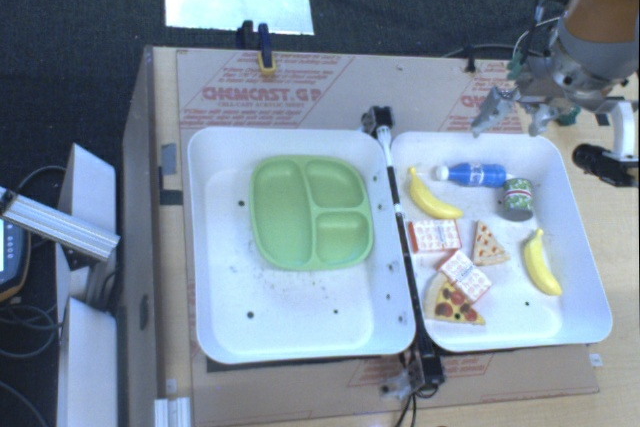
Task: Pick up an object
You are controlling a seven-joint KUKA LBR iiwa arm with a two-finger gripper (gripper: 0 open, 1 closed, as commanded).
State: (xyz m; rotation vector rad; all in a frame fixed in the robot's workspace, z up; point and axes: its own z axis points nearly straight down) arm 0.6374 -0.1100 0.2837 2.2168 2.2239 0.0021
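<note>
- Left bin (pixel 215 315): holds a green divided plate (pixel 311 212), lying flat near its middle.
- Right bin (pixel 580 305): holds the loose objects. One banana (pixel 432 197) lies near the left wall, beside a blue bottle (pixel 474 175) on its side and a small can (pixel 517 199).
- Below these: two red-and-white cartons (pixel 434 236) (pixel 466 275), two pizza slices (pixel 488 244) (pixel 453 303), and a second banana (pixel 541 263) toward the right wall.
- Gripper (pixel 512 115): above the right bin's far rim, fingers spread apart, nothing between them, well clear of every object.
</note>
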